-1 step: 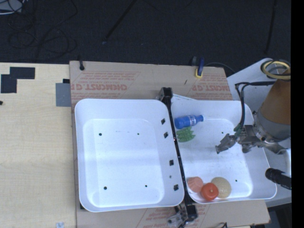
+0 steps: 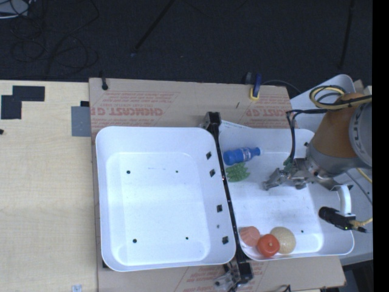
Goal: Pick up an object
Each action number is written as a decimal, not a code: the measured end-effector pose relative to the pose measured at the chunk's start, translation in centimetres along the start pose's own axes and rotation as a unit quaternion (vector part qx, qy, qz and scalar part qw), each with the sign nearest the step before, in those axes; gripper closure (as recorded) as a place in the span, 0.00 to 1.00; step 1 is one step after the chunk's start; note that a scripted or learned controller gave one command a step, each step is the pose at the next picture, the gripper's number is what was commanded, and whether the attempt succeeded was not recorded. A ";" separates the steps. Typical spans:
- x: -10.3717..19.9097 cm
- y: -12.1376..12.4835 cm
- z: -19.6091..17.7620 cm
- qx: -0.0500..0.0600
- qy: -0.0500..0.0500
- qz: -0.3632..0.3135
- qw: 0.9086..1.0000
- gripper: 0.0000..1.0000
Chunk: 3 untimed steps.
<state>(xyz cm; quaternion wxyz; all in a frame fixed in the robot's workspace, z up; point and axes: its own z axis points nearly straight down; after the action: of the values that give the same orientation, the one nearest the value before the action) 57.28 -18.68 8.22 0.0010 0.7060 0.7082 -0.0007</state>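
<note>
The right bin (image 2: 285, 215) holds a blue bottle (image 2: 240, 156) near its far left corner, with a small green leafy item (image 2: 237, 173) just in front of it. At the near edge lie a pink piece (image 2: 249, 235), a red round item (image 2: 268, 245) and a cream round item (image 2: 283, 239). My gripper (image 2: 273, 181) hangs low over the middle of the right bin, right of the green item and apart from it. Nothing shows between its fingers.
The left bin (image 2: 158, 199) sits beside the right one, with a black divider (image 2: 222, 187) between them. Cardboard (image 2: 158, 105) lies under both bins. The arm's orange band (image 2: 337, 132) and cables (image 2: 328, 93) crowd the right bin's right side.
</note>
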 end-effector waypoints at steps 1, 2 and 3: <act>-0.1 -0.2 -1.5 0.002 0.002 0.003 1.000 1.00; 9.8 -1.8 -10.2 -0.001 0.003 -0.003 1.000 1.00; 17.5 0.3 -10.6 0.001 0.003 -0.003 1.000 1.00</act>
<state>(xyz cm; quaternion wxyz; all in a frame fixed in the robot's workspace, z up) 57.53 -1.17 18.75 -0.0017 0.7041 0.7101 0.0007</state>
